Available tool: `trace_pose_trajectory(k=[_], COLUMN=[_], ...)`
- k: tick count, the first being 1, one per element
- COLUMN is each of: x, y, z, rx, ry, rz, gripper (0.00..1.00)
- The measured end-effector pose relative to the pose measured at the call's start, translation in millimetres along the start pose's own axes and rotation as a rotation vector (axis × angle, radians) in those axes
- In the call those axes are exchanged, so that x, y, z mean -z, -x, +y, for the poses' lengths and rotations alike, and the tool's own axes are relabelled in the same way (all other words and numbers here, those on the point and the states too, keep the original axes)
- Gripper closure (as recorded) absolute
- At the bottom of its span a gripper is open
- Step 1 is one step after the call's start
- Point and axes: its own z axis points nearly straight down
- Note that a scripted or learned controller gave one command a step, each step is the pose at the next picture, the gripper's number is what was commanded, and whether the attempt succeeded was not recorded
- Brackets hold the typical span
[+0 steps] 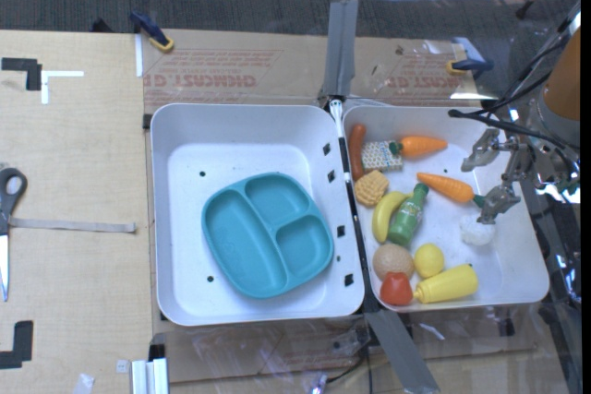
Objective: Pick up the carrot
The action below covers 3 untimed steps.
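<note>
Two orange carrots with green tops lie in the right bin. One carrot is near the back wall, and the other carrot lies slanted in the middle, its green end pointing right. My gripper hovers over the bin's right side, just right of the middle carrot's green end. It is open, with one finger toward the back, the other finger toward the front, and nothing between them.
Around the carrots are a sausage, cracker, waffle, banana, green bottle, lemon, tomato, yellow bottle and a white lump. The left bin holds a teal divided plate.
</note>
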Motion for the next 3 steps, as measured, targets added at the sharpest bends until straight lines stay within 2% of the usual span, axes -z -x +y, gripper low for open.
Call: trace_pose_trajectory(k=[1, 2, 3], x=[-100.5, -100.9, -101.7], y=[54.2, 40.5, 52.3], z=[-25.9, -21.0, 35.3], rx=[-0.158, -0.457, -0.694], ry=[-0.001, -0.001, -0.001], rz=[-0.002, 0.000, 0.002], gripper=[0.00, 0.00, 0.00])
